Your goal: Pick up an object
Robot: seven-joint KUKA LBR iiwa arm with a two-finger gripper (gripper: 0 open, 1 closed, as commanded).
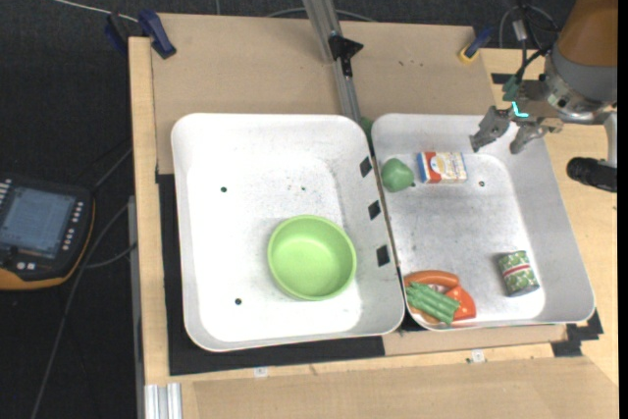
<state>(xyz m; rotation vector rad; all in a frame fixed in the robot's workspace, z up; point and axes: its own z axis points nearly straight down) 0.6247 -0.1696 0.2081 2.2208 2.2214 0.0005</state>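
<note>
The right bin [461,221] holds a green ball [396,175] at its left edge and a small white and red carton [441,167] lying beside it. A green can [516,273] lies near the bin's right side. At the front edge sits an orange and green toy vegetable bundle [439,297]. My gripper [507,131] hangs over the bin's back right corner, fingers spread open, nothing between them. It is to the right of the carton and apart from it.
The left bin [226,211] holds a green bowl [311,256]. A metal pole [319,5] runs from the top down to the gap between the bins. Black clips [374,209] mark the bins' shared edge. A handheld pendant [39,226] lies off the bench at left.
</note>
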